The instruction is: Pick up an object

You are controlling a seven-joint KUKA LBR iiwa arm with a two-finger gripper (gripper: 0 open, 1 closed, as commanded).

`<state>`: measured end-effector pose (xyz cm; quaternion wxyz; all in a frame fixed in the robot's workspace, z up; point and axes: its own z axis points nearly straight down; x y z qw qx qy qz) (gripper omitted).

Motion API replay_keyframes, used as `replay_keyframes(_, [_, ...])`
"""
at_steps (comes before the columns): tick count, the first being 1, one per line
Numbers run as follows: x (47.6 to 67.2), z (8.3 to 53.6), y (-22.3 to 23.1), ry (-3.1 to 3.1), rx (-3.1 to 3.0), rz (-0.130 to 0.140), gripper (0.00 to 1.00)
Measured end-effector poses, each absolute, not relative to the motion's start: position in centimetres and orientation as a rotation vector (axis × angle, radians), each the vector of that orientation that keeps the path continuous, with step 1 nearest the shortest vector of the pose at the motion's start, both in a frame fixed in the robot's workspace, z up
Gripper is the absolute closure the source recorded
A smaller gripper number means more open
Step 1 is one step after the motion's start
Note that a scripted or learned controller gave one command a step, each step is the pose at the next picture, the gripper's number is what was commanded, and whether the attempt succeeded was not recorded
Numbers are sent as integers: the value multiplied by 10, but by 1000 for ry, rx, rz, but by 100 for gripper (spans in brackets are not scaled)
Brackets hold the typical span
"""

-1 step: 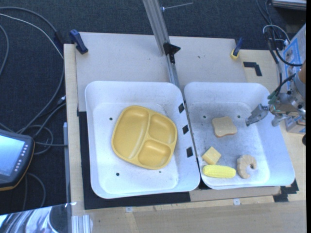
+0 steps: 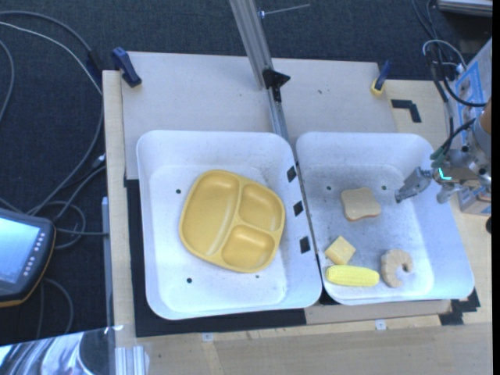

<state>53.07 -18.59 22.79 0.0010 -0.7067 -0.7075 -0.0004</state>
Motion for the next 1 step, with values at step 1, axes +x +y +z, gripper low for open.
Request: replay_keyframes(1, [522, 168, -186, -2216, -2216, 5, 0])
